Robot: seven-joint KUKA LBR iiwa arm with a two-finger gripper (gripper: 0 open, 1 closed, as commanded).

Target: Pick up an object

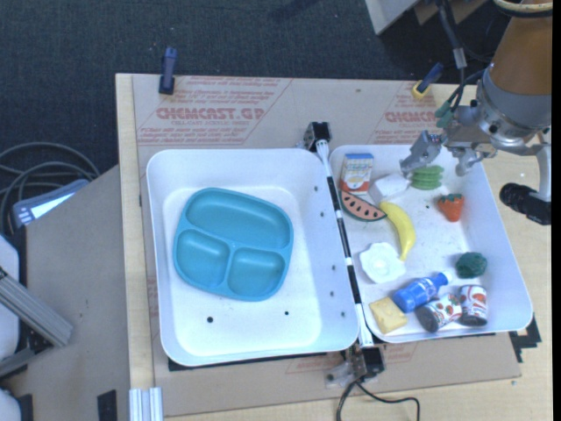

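Progress: nothing had been picked; every object lay in a bin, so the grasp and the lift were both left to do.
Left bin [166, 261]: it held a blue divided plate [233, 244], lying flat and well apart from the arm.
Right bin [508, 253]: it held the small things, spread from the far wall to the near rim.
Arm: it reached in from the right, its grey wrist over the bin's far right corner.
Gripper [436, 156]: it hung low over the far end of the right bin, fingers spread, nothing between them.
Likely target: judged to be the green ridged piece [428, 178], lying just under the fingertips beside a small white packet [389, 188].
Banana [401, 226]: yellow, curved, lying flat near the bin's middle, next to a watermelon slice [361, 208].
Blue bottle [418, 291]: on its side near the front, with a printed can [456, 309] and a yellow block [387, 314] close by.
Strawberry [450, 206]: red, small, just right of the green piece.
Dark green lump [471, 264]: by the right wall, apart from the rest.
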